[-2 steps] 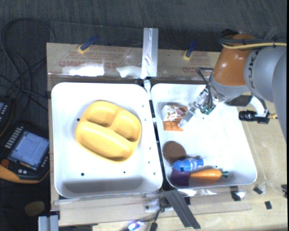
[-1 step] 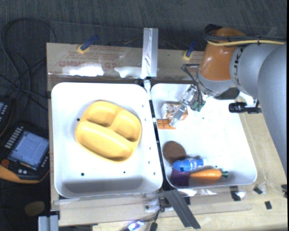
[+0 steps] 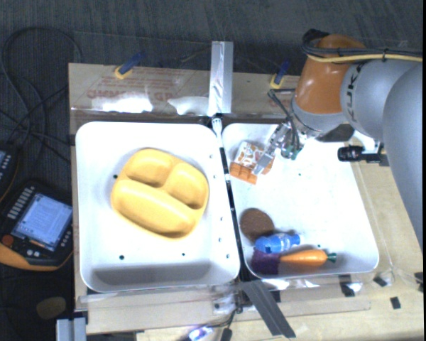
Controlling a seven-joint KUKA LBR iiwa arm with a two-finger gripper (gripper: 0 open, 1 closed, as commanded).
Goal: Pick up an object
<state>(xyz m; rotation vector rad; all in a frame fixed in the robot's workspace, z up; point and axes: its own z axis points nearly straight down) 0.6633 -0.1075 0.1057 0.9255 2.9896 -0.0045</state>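
While the gripper (image 3: 275, 150) sits against the orange box (image 3: 246, 163) in the right bin (image 3: 355, 212), its grip is unclear; next, a lift would prove the pick.

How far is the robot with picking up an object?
Done: the arm has reached the right bin, and its pincer is at the small orange and white box. In hand: a grasp cannot be confirmed. Left: gripping and lifting. The carrot, bottle and brown disc lie untouched.
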